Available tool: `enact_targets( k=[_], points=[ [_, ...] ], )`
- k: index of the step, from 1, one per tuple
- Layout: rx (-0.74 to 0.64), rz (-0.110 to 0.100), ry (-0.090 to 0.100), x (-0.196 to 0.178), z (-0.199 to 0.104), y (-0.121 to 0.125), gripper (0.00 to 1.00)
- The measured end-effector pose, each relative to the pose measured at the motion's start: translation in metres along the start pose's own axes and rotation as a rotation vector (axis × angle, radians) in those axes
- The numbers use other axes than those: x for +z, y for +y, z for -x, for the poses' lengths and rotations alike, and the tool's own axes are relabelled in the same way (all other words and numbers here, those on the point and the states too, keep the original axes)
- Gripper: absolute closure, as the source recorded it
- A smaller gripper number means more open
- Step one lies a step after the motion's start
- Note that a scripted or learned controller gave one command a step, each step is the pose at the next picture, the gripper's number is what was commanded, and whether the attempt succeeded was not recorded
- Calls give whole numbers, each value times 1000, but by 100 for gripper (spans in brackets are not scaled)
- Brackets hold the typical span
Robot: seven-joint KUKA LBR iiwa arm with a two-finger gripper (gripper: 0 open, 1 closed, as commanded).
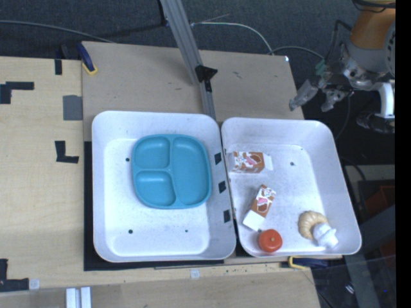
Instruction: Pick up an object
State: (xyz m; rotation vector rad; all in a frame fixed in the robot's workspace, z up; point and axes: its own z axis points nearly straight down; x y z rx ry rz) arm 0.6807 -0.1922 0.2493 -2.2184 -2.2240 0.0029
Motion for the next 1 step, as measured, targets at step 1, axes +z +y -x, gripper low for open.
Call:
enact_targets(
  k=[1],
  points=[
    [0,0,0,0,0,0,0]
  ],
)
